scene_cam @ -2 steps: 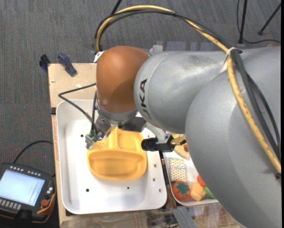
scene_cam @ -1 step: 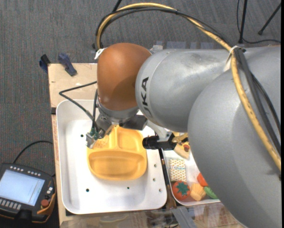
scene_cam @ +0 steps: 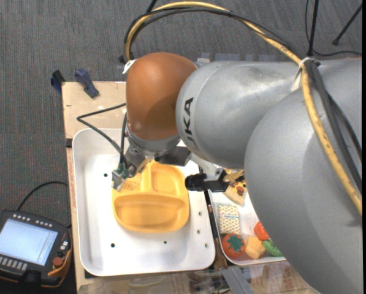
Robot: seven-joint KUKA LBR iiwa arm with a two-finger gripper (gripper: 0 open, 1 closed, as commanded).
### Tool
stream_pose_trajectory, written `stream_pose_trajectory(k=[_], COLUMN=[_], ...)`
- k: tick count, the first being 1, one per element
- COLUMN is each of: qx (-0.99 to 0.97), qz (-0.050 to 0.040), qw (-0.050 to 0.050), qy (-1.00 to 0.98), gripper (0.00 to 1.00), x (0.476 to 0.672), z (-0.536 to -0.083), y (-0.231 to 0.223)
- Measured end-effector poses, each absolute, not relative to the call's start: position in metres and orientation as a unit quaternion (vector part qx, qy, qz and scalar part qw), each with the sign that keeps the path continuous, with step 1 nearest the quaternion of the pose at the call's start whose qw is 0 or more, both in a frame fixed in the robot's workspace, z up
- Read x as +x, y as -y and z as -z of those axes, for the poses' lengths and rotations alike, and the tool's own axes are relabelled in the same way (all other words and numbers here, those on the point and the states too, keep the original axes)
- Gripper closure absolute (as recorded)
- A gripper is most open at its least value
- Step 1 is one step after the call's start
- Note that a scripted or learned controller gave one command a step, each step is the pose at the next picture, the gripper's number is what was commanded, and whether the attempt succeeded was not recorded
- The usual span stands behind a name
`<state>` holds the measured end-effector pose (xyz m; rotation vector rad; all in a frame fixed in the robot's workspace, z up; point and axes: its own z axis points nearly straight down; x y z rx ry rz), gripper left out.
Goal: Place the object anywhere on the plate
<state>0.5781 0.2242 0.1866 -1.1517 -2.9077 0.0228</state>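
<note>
Pendant: I noted a grey teach pendant with a lit screen on the floor at far left, well apart from the bench.

Clamps: two small dark clamps sat on the bench's upper left corner.

Left bin: the shallow white plastic bin held the yellow divided plastic plate, which lay flat near the bin's middle.

Plate contents: I saw no object in the compartments that were in view; the plate's upper edge was covered by the wrist.

Gripper: the two-finger gripper hung below the arm's orange band, just at the plate's upper left rim. I could not tell how it stood or whether it carried anything, since the wrist hid most of it and only a small green and grey tip was visible.

Arm: the grey KUKA arm reached across from the right and covered much of the right bin.

Right bin: the second white bin held small toy food pieces, including a red tomato-like piece, a pale waffle-textured block and a tan piece with dark spots near the black fitting.

Task object: I could not identify which piece it was from this view.

Progress: I judged the placement not confirmed. The tool was positioned at the plate, so the remaining work looked like the release and the withdrawal, if an object was in fact carried.
</note>
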Motion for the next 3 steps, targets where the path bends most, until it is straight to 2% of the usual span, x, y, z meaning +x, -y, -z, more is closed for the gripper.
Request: stream_pose_trajectory(k=[1, 2, 3], qx=[-0.412, -0.431, -0.620], qz=[-0.0015, -0.0024, -0.0050], qw=[0.001, 0.001, 0.002], qy=[0.911, 0.902, 0.785], gripper=[1.00, 1.00, 1.00], x=[0.516, 0.617, 0.550], z=[-0.251, -0.271, -0.254], y=[-0.242, -0.226, -0.224])
